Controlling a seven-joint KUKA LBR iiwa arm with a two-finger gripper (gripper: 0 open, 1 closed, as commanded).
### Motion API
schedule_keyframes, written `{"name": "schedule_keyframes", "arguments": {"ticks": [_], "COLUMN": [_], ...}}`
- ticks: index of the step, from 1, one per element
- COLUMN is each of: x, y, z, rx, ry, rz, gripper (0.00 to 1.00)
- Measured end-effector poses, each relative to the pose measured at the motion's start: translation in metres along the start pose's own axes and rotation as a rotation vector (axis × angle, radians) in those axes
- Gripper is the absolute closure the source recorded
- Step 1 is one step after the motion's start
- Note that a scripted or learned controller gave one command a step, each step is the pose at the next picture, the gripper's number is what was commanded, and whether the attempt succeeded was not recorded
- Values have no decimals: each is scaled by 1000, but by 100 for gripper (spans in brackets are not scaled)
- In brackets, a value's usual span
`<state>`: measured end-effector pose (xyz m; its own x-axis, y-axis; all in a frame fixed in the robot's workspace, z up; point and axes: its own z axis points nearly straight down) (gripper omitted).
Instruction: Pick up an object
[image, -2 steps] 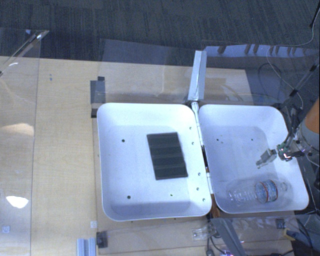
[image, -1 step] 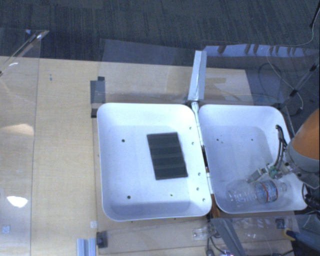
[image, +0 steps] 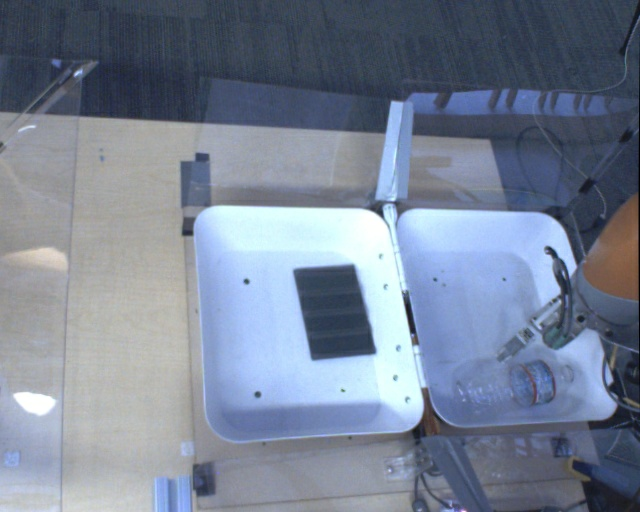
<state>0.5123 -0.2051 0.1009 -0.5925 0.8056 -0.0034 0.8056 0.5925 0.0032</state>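
Pincer (image: 522, 340) is hovering in the right shallow white bin (image: 470, 250), just at 12 o'clock of the clear plastic bottle (image: 505, 383); finger state cannot be told. Bottle is lying on its side. A dark ribbed rectangular block (image: 334, 311) is sitting mid-left bin (image: 240, 240).

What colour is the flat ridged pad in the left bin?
Dark grey, nearly black: the pad, seen in the camera view.

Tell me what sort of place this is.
Probably a robotics lab's bin-picking test bench: two white bins side by side on a wooden bench, the arm's claw above a clear plastic bottle, loose cables.
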Motion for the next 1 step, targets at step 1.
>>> {"name": "schedule_keyframes", "arguments": {"ticks": [1], "x": [26], "y": [-7], "z": [11], "rx": [-6], "ry": [-11], "rz": [-47], "gripper": [0]}}
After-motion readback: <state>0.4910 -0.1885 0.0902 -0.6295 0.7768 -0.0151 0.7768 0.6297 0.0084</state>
